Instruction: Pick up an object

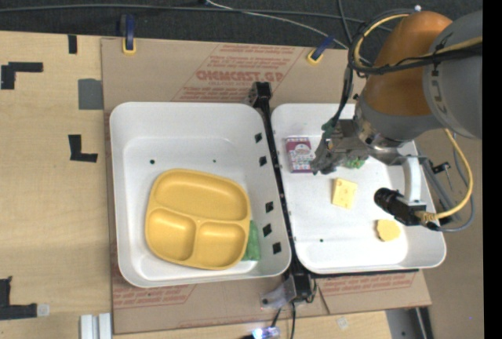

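We begin at the jaws (328, 161), which are low in the right bin (310, 251), right of the frame's middle. They are dark and partly under the wrist, so we cannot tell if they are wide or narrow, and we see nothing held between them. Just left of them a small pink and white packet (299, 154) lies flat near the bin's left wall; it seems the nearest thing to pick. Something green (354, 162) shows just right of the jaws, partly hidden. Below lies a yellow cheese-like block (343, 193), and further lower right a small yellow piece (387, 230), both apart from the jaws. The left bin (129, 141) holds a yellow divided tray (198, 217) with a green thing (252, 243) at its right edge. We judge the arm (408, 78) is placed low to try a grasp.
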`<control>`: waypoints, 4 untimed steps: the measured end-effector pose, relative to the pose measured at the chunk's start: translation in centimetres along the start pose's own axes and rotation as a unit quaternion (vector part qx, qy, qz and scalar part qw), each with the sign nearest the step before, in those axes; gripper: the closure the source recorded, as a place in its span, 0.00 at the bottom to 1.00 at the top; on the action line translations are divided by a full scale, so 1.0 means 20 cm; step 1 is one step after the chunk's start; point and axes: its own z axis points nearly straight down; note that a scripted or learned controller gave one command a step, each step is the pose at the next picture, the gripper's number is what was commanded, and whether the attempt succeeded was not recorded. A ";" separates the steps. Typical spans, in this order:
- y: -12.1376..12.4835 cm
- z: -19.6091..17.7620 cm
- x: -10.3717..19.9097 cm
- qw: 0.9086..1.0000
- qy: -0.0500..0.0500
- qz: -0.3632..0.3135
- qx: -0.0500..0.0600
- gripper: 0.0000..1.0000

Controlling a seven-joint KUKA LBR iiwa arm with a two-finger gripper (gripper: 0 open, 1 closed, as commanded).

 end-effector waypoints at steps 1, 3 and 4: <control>0.03 0.03 0.21 1.000 -0.001 0.001 0.000 1.00; 0.13 0.04 0.69 1.000 0.000 0.001 0.000 1.00; 0.12 0.04 0.68 1.000 -0.001 0.002 0.001 0.00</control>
